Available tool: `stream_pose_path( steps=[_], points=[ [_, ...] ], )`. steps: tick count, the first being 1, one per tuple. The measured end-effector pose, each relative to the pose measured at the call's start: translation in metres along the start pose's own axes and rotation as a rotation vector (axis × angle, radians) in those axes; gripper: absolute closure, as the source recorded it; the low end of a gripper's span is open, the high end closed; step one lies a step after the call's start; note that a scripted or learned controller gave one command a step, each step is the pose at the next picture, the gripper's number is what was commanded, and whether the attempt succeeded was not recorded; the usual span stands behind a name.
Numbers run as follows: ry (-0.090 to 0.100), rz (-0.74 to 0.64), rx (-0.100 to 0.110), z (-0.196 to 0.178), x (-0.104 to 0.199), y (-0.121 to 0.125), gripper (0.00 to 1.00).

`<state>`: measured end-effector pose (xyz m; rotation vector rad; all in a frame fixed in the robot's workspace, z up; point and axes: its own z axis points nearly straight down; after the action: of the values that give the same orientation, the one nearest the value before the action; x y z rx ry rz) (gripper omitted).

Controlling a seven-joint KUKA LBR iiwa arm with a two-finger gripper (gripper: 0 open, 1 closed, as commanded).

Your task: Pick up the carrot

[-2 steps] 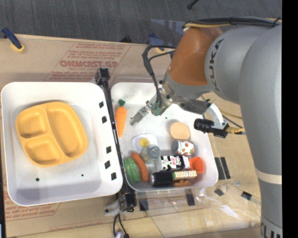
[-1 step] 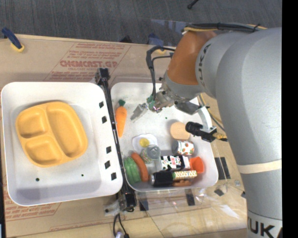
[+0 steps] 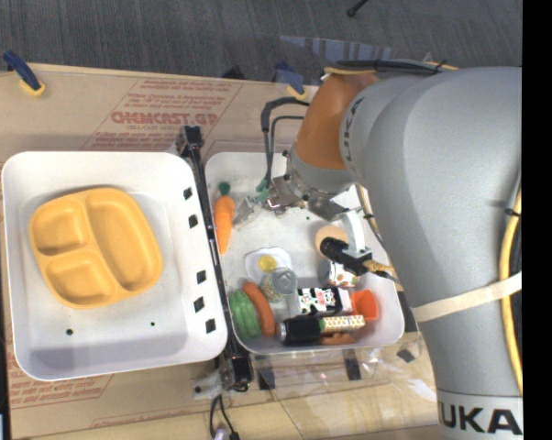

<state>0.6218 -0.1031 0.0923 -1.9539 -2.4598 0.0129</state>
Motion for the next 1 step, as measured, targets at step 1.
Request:
stream_pose_path(
  steps=[1],
  points=[
    [0.005, -0.025, -0.002, 0.0009, 0.0002, -0.0801, 0.00]
  ],
)
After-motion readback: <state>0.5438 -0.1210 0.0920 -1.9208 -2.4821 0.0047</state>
